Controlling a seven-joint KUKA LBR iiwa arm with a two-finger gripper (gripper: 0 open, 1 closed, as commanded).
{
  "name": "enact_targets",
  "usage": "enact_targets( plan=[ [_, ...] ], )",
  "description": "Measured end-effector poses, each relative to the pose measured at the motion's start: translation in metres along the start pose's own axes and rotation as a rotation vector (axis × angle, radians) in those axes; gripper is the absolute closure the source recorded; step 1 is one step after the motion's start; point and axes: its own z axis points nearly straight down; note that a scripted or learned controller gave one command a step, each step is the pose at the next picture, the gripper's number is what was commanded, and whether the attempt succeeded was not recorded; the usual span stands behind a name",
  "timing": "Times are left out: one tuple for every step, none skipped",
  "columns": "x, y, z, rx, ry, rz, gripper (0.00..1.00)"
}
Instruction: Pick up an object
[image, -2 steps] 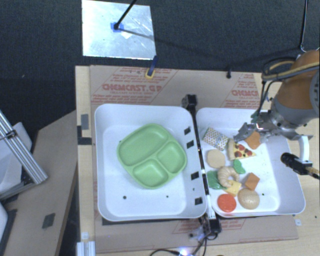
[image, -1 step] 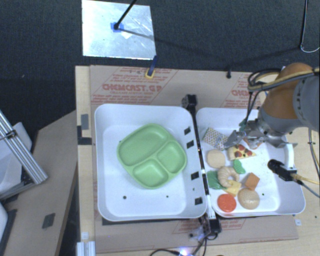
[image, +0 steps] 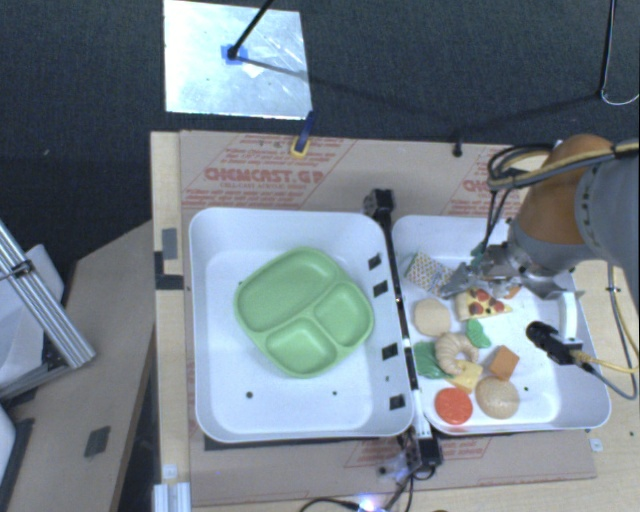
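So in the camera view the arm comes in from the right and the gripper (image: 478, 280) sits low over the right bin (image: 585, 395), right above the pizza slice (image: 484, 302); honestly can't tell whether the fingers are wide or narrow, the wrist covers them; nothing visibly held; the pickable stuff is all packed just below and beside them: a beige round piece (image: 432, 317), a pretzel (image: 455, 349), a green leaf (image: 479, 333), an orange block (image: 503, 362), a red tomato (image: 453, 405), a bread roll (image: 497, 397); the green plate (image: 304, 311) sits well off to the far side in the left bin (image: 215, 300); my worry is the crowding; fingers could nudge neighbours or close on two things and slip, and a flat slice gives little to grip.
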Motion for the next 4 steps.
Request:
enact_targets(
  plan=[
    [-0.001,0.002,-0.012,-0.008,-0.002,0.001,1.00],
    [-0.003,-0.003,-0.074,0.007,0.001,0.000,1.00],
    [-0.004,0.000,-0.128,0.006,0.001,-0.001,1.00],
    [0.057,-0.011,-0.137,0.011,0.004,-0.006,1.00]
  ],
)
